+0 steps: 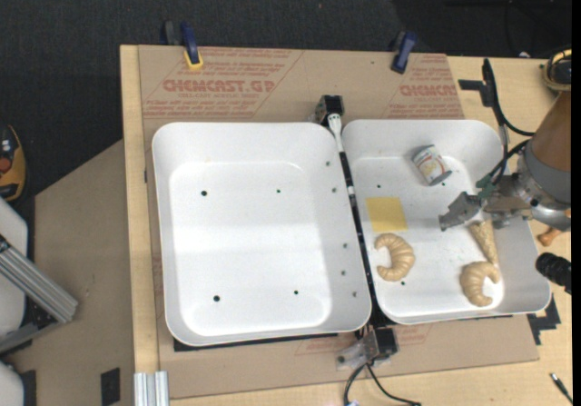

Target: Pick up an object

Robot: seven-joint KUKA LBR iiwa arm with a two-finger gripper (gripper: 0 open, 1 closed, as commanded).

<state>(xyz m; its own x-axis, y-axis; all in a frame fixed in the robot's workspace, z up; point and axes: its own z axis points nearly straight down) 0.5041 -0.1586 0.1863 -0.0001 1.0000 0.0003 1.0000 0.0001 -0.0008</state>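
The right bin holds several objects. A flat yellow square lies near its left wall, with a tan croissant just in front of it. A second croissant sits at the front right. A small round tin lies toward the back. My gripper hovers over the right half of this bin, to the right of the yellow square. A long tan stick-shaped piece lies directly below and right of it; I cannot tell whether they touch.
The left bin stands beside the right one, with a black clip at the back of their shared edge. Blue clamps hold the cardboard sheet. Cables run along the bench's right side.
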